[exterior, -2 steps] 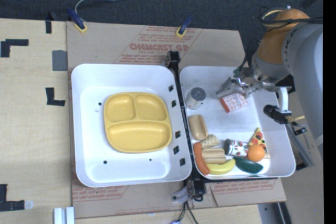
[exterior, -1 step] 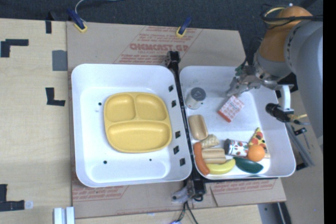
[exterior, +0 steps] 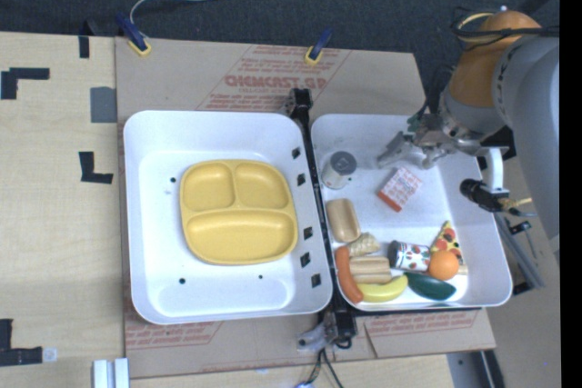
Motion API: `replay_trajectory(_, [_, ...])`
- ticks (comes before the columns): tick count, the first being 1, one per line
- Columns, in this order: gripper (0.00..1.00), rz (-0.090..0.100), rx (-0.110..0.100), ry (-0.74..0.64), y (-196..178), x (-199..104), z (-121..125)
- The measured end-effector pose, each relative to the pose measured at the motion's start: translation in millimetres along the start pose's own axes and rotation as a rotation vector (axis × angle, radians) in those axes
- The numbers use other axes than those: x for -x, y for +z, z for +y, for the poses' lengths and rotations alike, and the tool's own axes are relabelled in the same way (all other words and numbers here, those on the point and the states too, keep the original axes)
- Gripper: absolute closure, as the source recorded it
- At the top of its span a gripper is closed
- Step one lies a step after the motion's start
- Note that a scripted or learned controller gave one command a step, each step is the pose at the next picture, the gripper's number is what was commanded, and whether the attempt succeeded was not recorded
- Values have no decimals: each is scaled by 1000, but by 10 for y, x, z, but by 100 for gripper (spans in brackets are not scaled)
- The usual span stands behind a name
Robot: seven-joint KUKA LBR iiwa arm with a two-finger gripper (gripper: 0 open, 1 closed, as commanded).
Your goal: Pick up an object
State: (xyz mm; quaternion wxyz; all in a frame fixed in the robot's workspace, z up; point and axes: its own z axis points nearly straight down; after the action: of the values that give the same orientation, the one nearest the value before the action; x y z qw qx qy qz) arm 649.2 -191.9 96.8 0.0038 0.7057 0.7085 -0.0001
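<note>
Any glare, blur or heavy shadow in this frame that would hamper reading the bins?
Camera view: lighting is even and soft, the white left bin and right bin bright but not blown out; the yellow divided plate is sharp with a mild sheen; small toy foods crowd together at low resolution; the hand looks slightly soft against the bin, its fine detail hard to read.

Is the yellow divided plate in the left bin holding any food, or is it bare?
Bare. The yellow divided plate sits in the left bin with all three compartments showing plain yellow; the toy food lies in the right bin.

Red-white packet [exterior: 399,188] flat, right bin [exterior: 473,288] centre, tilted.
</note>
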Motion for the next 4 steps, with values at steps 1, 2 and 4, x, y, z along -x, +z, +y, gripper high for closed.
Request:
replay_trajectory(1, [0,4,-3,2,106,-176,201])
replay_trajectory(2, [0,3,-2,3,106,-344,202])
replay_trajectory(4, [0,4,-4,2,112,-933,198])
